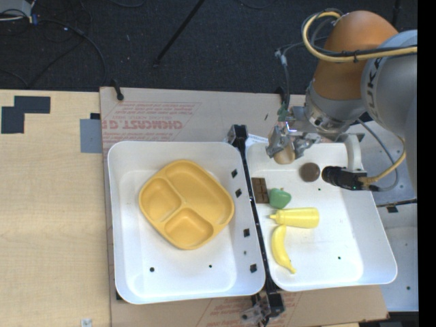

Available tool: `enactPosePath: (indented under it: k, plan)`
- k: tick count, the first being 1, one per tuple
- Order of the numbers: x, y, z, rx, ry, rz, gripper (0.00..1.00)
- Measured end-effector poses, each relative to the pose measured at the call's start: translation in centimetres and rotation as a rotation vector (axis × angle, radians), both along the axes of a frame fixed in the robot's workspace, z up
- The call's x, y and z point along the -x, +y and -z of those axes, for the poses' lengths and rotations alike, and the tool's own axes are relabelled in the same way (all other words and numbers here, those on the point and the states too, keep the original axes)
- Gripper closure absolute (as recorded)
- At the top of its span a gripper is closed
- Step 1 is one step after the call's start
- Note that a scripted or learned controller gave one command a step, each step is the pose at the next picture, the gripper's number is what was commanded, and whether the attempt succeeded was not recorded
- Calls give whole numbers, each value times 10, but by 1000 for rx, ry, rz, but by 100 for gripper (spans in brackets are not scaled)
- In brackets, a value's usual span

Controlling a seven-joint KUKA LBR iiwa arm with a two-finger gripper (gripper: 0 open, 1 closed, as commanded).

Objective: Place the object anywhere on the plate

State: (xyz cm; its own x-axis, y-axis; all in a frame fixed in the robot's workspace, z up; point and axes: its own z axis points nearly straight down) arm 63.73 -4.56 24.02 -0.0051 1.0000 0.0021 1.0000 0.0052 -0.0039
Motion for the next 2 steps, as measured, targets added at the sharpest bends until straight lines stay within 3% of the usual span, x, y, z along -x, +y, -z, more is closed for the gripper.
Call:
enactPosePath:
  k: [2]
  plan:
    - [20, 103, 17, 1, 2, 1, 100]
